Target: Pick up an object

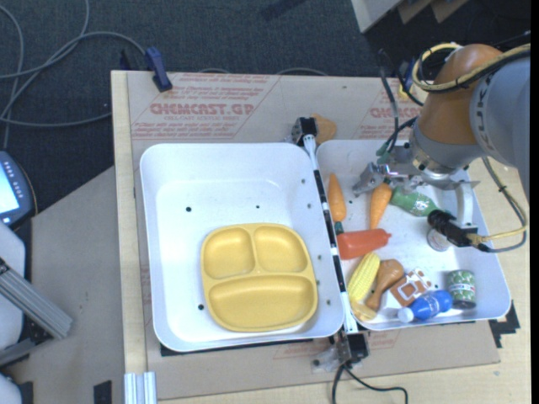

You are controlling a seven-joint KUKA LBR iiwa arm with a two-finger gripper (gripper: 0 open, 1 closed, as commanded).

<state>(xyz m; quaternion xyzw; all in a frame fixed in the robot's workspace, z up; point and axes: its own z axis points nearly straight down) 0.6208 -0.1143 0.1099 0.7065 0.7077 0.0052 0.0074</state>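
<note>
Carrots, two of them, lie in the right bin, and we note several candidate objects there. One carrot sits along the bin's left wall, near the divider between the bins. The second carrot lies tilted, its upper end just under the hand. Whether they touch, we cannot tell.

We see the arm reaching in from the right, its orange band above the wrist, with the hand low over the upper part of the right bin. We cannot tell from this view whether the hand is wide or narrow, and we see nothing clearly gripped in it.

Other contents of the right bin, as we log them:
- a red pepper-like item near the middle, below the second carrot
- an ear of corn at the lower left
- a brown item just beside the corn
- a blue bottle at the lower edge
- a small green can at the lower right
- a green item just right of the second carrot, below the wrist

In the left bin we record a yellow divided plate with three compartments, lying flat in the lower middle. Both bins rest side by side on the table.
</note>
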